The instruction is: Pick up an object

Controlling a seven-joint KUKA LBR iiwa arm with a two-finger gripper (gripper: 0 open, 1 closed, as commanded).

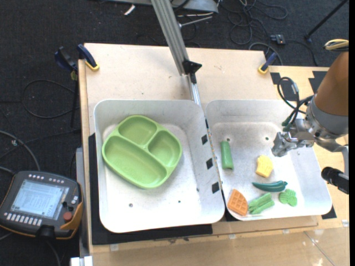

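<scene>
The right bin (244, 121) holds several toy foods: a green stick (227, 154), a yellow piece (264, 166), a dark green pepper (270, 185), an orange waffle (238, 202), a light green piece (261, 204) and a small green leafy piece (288, 197). My gripper (279, 148) hangs over the right side of this bin, just up and right of the yellow piece. Nothing shows between its fingers.
The left bin (111, 204) carries a green divided plate (142, 150). A metal pole (172, 29) slants down to the seam between the bins. A teach pendant (39, 201) lies off the bench at lower left. Clamps sit at the bench's far corners.
</scene>
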